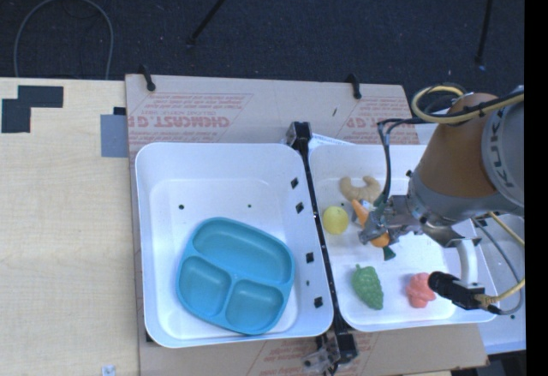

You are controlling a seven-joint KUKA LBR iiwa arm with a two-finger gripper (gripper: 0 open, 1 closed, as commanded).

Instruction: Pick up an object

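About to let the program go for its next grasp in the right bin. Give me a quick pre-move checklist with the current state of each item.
1. Gripper is over the right bin: ok, it sits low among the items near the bin's left side.
2. Something is held between the fingers: cannot tell, the wrist hides them.
3. Nearest targets identified: ok, yellow ball and a small orange piece lie just left of the gripper.
4. Other items spaced apart: ok, green toy and pink toy lie separately near the front.
5. Tan curved piece reachable: cannot tell.
6. Blue tray out of the way: ok, in the left bin.
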